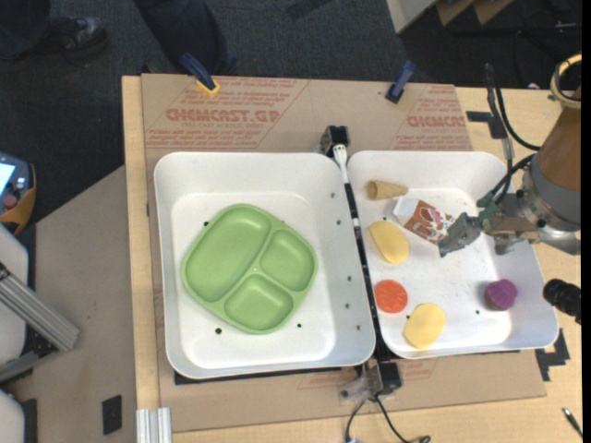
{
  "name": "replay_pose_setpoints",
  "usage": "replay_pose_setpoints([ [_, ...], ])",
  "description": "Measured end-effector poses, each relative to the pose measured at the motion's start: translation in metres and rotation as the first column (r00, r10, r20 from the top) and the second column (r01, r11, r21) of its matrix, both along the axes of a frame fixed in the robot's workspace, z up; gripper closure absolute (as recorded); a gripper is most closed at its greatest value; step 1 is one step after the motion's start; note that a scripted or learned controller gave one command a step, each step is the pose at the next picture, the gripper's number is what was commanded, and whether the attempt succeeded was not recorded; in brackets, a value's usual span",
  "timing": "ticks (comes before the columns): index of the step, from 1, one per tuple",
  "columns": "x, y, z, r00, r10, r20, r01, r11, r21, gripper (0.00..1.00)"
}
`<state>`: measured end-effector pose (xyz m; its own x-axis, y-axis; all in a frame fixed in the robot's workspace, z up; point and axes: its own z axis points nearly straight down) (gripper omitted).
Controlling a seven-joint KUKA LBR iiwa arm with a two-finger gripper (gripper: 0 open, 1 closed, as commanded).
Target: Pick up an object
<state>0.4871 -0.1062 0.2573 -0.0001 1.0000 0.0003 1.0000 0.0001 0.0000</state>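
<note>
From above, the right bin is the busy one. A small cone lies near its top edge, a red-and-white packet sits just below that, and a pale yellow oblong rests beside the packet, close to the divider between the bins. Lower down are an orange-red disc, a yellow lump near the front rim, and a purple ball off on the right.

The gripper reaches in from the right and hovers at the packet's right edge; whether its tips are apart or together I cannot tell, and nothing is plainly held. The middle floor of this bin, between ball and disc, lies bare.

The left bin carries a green divided plate, with white margin all round it.
</note>
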Motion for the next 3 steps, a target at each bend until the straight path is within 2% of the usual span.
replay_pose_setpoints([
  [1, 0.028, -0.037, -0.065, 1.000, -0.003, -0.006, 0.003, 1.000, 0.000, 0.00],
  [2, 0.086, -0.008, -0.150, 1.000, 0.003, 0.003, -0.003, 1.000, -0.003, 0.00],
  [3, 0.143, -0.016, -0.158, 1.000, 0.003, -0.009, -0.003, 1.000, -0.003, 0.00],
])
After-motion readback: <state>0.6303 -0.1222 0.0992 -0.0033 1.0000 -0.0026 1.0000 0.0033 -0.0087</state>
